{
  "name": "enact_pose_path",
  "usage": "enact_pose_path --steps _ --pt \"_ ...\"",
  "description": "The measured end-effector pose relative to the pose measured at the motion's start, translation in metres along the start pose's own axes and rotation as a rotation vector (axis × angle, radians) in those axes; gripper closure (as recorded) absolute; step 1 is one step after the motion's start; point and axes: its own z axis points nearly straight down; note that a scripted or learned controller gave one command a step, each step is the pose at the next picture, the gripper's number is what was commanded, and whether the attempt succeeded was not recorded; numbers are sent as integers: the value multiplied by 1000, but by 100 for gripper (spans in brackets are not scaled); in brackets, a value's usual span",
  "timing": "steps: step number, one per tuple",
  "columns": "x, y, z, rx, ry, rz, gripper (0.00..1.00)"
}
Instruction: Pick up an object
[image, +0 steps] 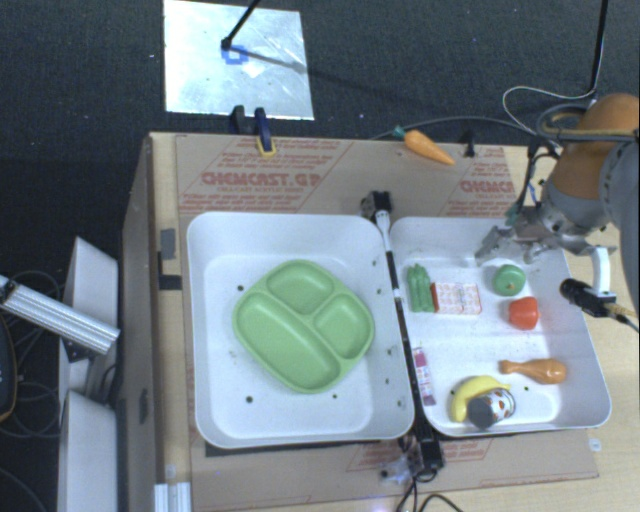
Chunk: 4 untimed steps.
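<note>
One small green apple (509, 278) in right bin (590, 400), near its far edge, just beside red tomato (523, 313). Likely light, rigid, smooth and round, so prone to rolling or slipping; best pinched across widest middle. Tool (520, 240) just above and touching distance behind it, prongs splayed apart, gripping nothing. Elsewhere: banana (468, 392), drumstick (535, 371), green tray (303, 325) in left bin (215, 260).

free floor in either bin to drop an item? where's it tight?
Left bin: the green divided plate fills the middle; bare strips only along the walls and corners. Right bin: open patch between the green bottle, banana and drumstick; also the far-left corner. Tight around the green apple and tomato, under the gripper.
</note>
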Motion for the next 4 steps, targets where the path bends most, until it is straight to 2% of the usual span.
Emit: enact_pose_path --steps 2,4 --pt "0 4 11 9 4 5 0" --pt "0 -5 11 4 1 7 0"
